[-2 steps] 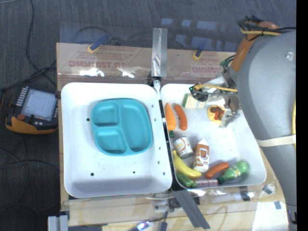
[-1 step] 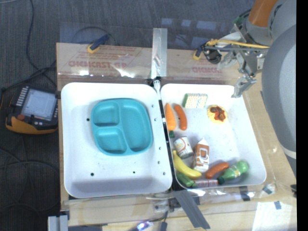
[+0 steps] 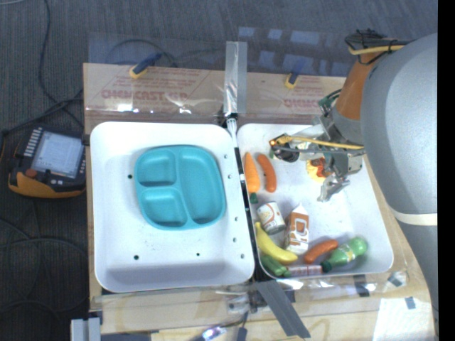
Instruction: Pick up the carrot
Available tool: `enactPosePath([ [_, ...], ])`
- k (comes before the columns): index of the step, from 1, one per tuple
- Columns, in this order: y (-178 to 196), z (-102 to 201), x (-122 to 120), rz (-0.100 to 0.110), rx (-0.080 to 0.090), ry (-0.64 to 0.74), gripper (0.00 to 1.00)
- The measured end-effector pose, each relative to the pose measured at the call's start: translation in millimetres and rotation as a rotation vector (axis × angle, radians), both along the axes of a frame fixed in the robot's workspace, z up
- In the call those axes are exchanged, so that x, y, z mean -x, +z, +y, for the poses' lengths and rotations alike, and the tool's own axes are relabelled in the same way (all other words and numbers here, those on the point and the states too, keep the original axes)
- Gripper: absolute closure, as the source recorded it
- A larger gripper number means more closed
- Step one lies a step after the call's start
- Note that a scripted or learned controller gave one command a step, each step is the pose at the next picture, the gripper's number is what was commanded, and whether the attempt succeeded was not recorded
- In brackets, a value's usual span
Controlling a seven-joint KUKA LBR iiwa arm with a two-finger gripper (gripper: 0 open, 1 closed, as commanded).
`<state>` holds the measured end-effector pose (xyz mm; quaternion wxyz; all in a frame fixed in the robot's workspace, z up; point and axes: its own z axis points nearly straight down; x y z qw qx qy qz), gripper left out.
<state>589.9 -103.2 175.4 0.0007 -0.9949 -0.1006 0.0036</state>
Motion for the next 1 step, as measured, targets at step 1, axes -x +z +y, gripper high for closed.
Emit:
enactPosePath([
  [1,94.3,-17.8,-63.5,-0.004,0.001,0.003,0.0],
])
